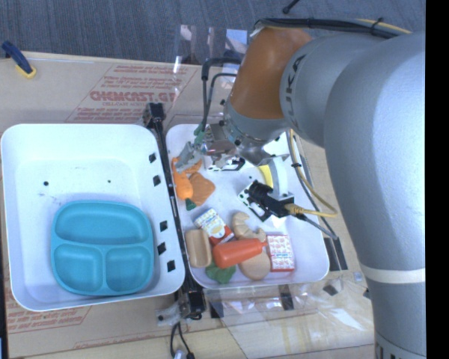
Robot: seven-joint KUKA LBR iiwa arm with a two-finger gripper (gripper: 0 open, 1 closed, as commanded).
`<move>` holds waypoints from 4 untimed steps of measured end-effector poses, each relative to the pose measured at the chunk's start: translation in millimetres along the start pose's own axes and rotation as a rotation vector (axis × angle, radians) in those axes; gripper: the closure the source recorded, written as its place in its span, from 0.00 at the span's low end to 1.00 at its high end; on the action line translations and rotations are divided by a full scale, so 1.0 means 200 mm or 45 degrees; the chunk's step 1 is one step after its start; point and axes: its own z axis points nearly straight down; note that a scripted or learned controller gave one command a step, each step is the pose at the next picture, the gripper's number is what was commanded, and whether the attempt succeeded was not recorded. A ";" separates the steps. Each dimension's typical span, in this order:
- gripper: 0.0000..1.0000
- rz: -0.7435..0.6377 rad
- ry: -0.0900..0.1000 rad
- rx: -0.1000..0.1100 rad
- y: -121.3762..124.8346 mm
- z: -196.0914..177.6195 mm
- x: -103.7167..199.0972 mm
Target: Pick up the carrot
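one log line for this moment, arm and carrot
arm: over right bin | gripper: at bin's far end | carrot: lying at near end, not held | tray: left bin

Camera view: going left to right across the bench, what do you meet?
Blue clamp → left bin → blue divided plate → carrot → red-and-white packet → grey arm.

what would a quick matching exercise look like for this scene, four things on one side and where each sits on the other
Things:
1. blue divided plate
2. carrot
3. gripper
4. blue clamp

Places:
A. near end of the right bin, among the toy foods
B. far left corner of the bench
C. in the left bin
D. far end of the right bin, above an orange toy

Pairs: 1-C, 2-A, 3-D, 4-B
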 end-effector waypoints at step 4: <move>1.00 0.257 0.001 -0.010 0.00 -0.02 0.10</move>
